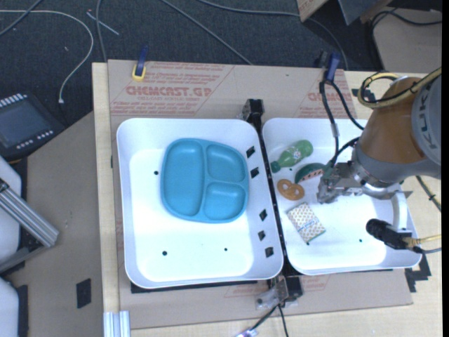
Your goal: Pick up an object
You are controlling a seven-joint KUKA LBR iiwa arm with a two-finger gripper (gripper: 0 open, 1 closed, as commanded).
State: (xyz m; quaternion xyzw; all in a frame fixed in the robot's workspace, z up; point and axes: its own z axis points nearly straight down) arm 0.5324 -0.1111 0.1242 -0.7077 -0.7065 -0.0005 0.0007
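Camera view puts my candidates all in the right bin (393, 258): a green bottle-shaped toy (292, 154) near the divider, a dark green and orange piece (309, 172) just below it, a brown pretzel-like piece (289, 189), and a small patterned packet (306, 222) lying flat toward the front. I judge them all light; the toys look like stiff moulded plastic, probably smooth and apt to slide out of a loose pinch, while the packet seems soft and thin, hard to get fingers under. I would take the bottle-shaped toy across its narrow middle, or the pretzel piece across its width. The blue divided plate (204, 180) in the left bin (140, 258) looks too broad for this tool. My gripper (330, 188) hangs low over the right bin, just right of the dark green piece, wrist bent down from the right; I cannot tell how its tips are set, and I see nothing in it
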